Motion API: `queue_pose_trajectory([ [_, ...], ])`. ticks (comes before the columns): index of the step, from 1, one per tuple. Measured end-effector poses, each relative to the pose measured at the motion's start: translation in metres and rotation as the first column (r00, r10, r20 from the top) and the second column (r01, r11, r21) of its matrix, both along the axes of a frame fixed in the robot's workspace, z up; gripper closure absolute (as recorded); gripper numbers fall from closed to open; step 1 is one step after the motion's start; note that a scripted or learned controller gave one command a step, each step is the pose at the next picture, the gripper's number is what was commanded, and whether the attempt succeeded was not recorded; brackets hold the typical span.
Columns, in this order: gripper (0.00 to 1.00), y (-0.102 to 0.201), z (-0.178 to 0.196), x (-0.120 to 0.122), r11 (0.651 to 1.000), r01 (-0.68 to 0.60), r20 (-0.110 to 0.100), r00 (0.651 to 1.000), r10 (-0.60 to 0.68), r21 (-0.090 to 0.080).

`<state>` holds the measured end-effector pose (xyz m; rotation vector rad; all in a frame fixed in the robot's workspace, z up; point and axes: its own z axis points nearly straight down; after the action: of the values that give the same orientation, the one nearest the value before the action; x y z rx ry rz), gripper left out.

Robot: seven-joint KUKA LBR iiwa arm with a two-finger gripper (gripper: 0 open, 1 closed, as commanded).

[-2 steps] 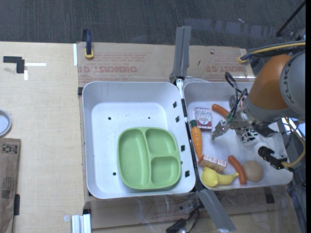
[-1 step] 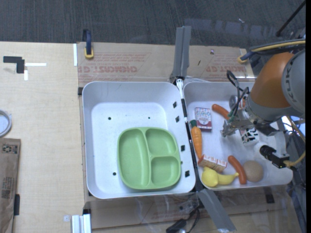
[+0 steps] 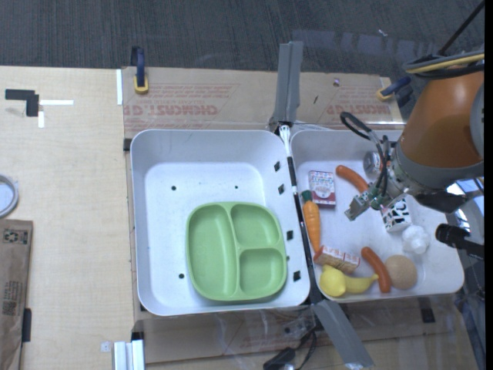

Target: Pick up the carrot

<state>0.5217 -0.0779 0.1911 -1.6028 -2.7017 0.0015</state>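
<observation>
against the left wall of the right-hand shallow white bin (image 3: 454, 282) lies the long orange carrot (image 3: 311, 223), ungrasped; the two-finger gripper (image 3: 360, 204), its state impossible to tell, seems mid-approach and must move left and descend.

Along the far edge of my surface, behind the two white bins, lay a flat brown cardboard sheet (image 3: 231, 99) printed in faded red capitals, upside down from the camera; I could make out something like "CHEMCAST", repeated further right, though not with certainty. A brown paper bag (image 3: 14, 280) at the left edge carried a small dark recycling-type mark. A small red-and-white box (image 3: 323, 189) in the right bin had printing too small to read, as did a white item with black marks (image 3: 397, 213).
</observation>
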Motion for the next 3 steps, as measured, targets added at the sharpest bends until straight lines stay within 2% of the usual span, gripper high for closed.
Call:
queue_pose_trajectory([
  [1, 1.0, 0.055, 0.008, 0.008, 0.992, -0.123, 0.0, 0.992, 0.123, 0.0],
  [2, 1.0, 0.087, 0.0, -0.037, 0.895, -0.446, 0.0, 0.895, 0.446, 0.001],
  [3, 1.0, 0.118, 0.02, -0.014, 0.675, -0.738, 0.002, 0.675, 0.738, 0.0],
])
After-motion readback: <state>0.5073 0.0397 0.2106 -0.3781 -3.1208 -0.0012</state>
